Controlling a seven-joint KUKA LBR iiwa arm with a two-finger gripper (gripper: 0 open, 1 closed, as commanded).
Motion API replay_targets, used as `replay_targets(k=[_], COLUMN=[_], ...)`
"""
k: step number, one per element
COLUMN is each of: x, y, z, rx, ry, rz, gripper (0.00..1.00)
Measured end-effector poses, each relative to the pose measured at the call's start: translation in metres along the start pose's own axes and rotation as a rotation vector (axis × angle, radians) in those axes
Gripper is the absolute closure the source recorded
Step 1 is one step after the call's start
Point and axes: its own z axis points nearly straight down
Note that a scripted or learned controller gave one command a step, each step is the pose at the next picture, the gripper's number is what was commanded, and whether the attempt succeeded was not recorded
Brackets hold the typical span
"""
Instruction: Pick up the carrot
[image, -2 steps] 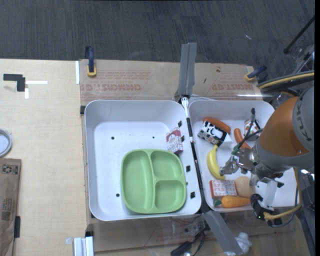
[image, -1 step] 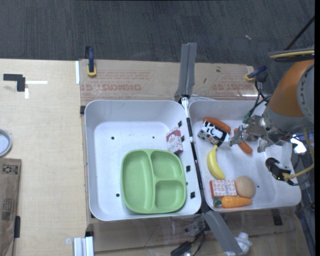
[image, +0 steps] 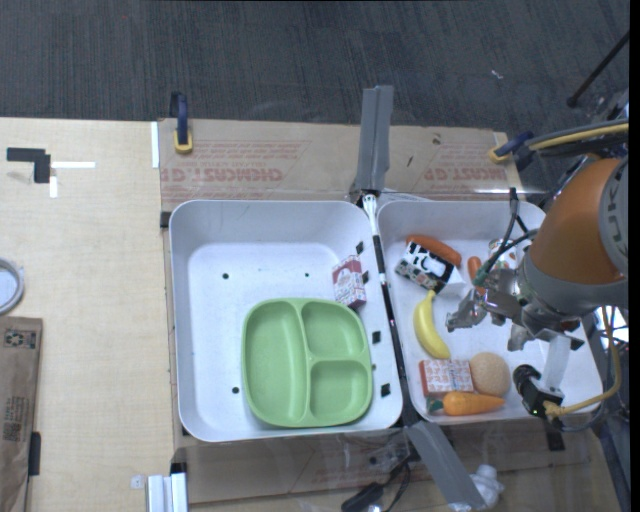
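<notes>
- The gripper (image: 468, 316) hangs over the right bin (image: 572, 412); whether its jaws are spread or pressed together cannot be told from here.
- The carrot (image: 472, 403) lies well below the jaws, at the bin's near wall, touching nothing of the gripper.
- A banana (image: 430, 328) lies just left of the jaws.
- A round bun (image: 489, 372) sits below them, just above the carrot.
- The green divided plate (image: 308, 362) rests far left, in the left bin (image: 192, 310).

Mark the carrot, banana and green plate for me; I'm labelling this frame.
carrot (image: 472, 403): camera view, middle of its orange body.
banana (image: 431, 331): camera view, middle of its curve.
green plate (image: 262, 375): camera view, floor of its large left compartment.
</notes>
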Motion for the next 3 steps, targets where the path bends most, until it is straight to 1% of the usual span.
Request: replay_targets(k=[1,2,3], x=[-0.006,-0.061,-0.044], y=[-0.01,0.103,0.076], z=[0.047,0.019,-0.039], rx=[0.001,-0.003,-0.002], ry=[0.001,0.0,-0.001], rz=[-0.337,-0.441,-0.101], gripper=[0.0,0.0,0.0])
